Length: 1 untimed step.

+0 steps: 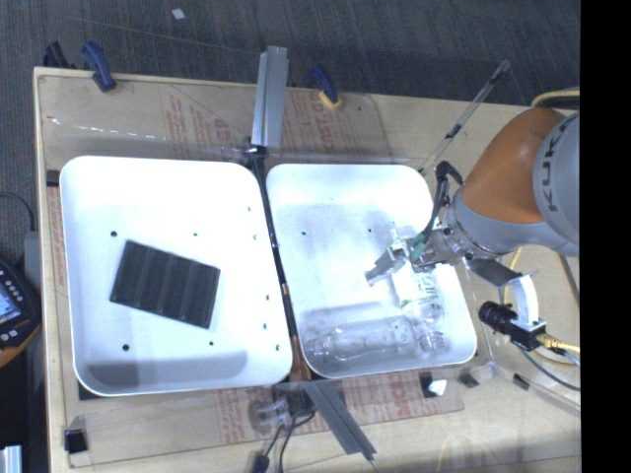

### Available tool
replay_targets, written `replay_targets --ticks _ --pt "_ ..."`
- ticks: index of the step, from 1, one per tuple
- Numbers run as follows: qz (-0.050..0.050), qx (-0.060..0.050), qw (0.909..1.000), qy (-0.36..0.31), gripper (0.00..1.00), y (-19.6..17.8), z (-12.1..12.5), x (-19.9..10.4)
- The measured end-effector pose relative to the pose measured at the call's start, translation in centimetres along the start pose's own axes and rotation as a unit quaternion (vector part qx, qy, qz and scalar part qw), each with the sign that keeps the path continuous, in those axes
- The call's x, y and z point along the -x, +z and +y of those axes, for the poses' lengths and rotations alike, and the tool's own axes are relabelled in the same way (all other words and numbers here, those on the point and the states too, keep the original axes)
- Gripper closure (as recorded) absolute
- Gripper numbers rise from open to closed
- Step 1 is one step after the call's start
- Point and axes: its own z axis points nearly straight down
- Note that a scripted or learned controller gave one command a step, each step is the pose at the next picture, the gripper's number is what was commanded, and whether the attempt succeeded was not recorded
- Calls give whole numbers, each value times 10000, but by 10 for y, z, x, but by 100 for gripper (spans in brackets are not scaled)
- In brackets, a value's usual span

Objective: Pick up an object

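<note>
2 bins | gripper (392, 260) state unclear, right bin (325, 195) | clear bottle (370, 339) near | dark slab (165, 284) left bin (148, 180)

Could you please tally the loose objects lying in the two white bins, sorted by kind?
Dark ribbed flat panel, in the left bin: 1
Clear plastic bottle, in the right bin: 1
Total: 2

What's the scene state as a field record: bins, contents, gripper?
left bin: holds a flat dark ribbed panel, lying slightly askew
right bin: holds a clear plastic bottle on its side along the near wall
gripper: over the right bin, above and right of the bottle
grasp: nothing visibly held
arm: enters from the right
</note>
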Motion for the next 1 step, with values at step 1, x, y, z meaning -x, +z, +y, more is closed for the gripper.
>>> replay_targets --ticks 1 --pt "17 -14 9993 -382 0 80 23 2"
